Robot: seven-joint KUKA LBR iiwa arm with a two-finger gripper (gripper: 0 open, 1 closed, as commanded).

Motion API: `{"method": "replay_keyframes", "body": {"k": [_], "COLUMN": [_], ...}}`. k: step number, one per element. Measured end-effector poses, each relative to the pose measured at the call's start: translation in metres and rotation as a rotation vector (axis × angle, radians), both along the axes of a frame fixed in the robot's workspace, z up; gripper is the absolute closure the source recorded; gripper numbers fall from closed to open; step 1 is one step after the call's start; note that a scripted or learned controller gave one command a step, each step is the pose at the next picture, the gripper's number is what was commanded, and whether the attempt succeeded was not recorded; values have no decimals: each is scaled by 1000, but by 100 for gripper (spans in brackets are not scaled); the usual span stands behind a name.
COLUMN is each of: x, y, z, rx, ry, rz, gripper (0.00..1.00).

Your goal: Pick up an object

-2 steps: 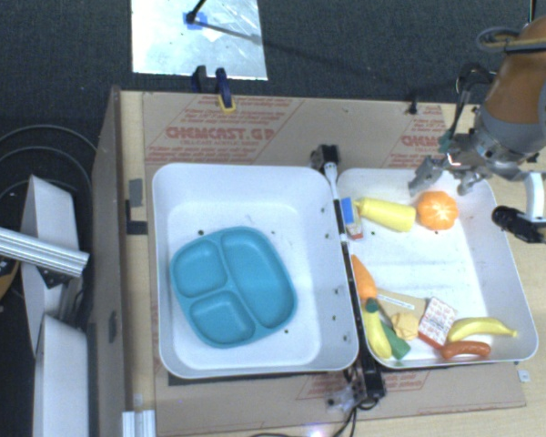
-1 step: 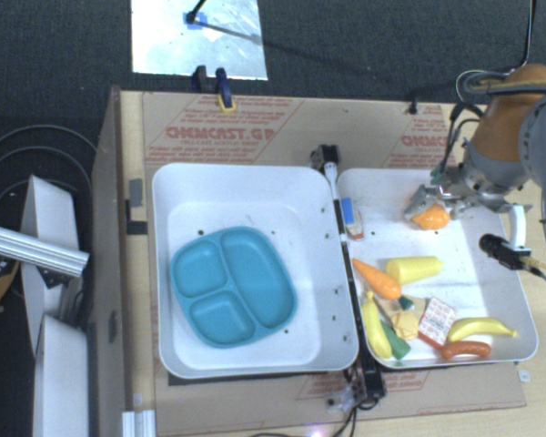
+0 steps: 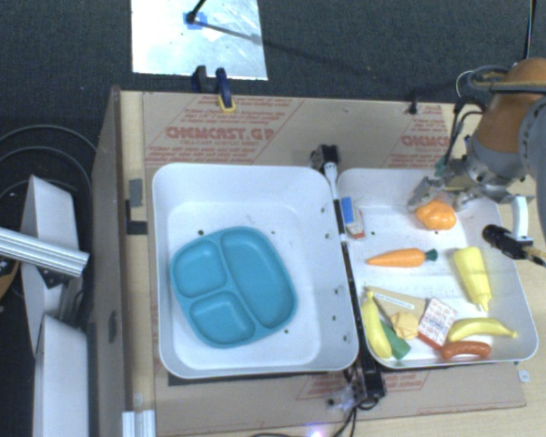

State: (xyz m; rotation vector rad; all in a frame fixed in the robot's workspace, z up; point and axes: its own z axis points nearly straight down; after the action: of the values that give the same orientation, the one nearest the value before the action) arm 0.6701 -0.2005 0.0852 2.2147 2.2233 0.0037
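Pincer [image 3: 448, 192] of the grey arm [image 3: 528, 121] with the orange band reaches in from the right and stands low at the back of the right shallow white bin [image 3: 382, 194]. Its metal parts spread out just behind a small round orange plastic fruit [image 3: 436, 215] and seem to touch the top of it, but whether it is wide, narrow, or holding the fruit I cannot tell, because the metal parts are too blurred.

The round orange fruit lies on the bin floor near the back right corner. In front of it, near the middle of the same bin, lies an orange toy carrot with a green end [image 3: 400, 259], pointing left. To the right of the carrot is a pale yellow bottle-shaped piece [image 3: 472, 275]. Along the front wall lie a yellow toy banana [image 3: 480, 330], a red sausage-like piece [image 3: 466, 348], a small white and red patterned packet [image 3: 436, 320] and a yellow and green corn-like toy [image 3: 378, 326], all close together.

The left shallow white bin [image 3: 246, 185] holds a blue plastic plate with three compartments [image 3: 232, 284]. Both bins rest side by side on the brown cardboard-covered worktop [image 3: 282, 121].
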Motion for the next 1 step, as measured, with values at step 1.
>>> {"method": "replay_keyframes", "body": {"k": [1], "x": [0], "y": [66], "z": [9], "rx": [3], "ry": [1], "rz": [6], "gripper": [0]}}
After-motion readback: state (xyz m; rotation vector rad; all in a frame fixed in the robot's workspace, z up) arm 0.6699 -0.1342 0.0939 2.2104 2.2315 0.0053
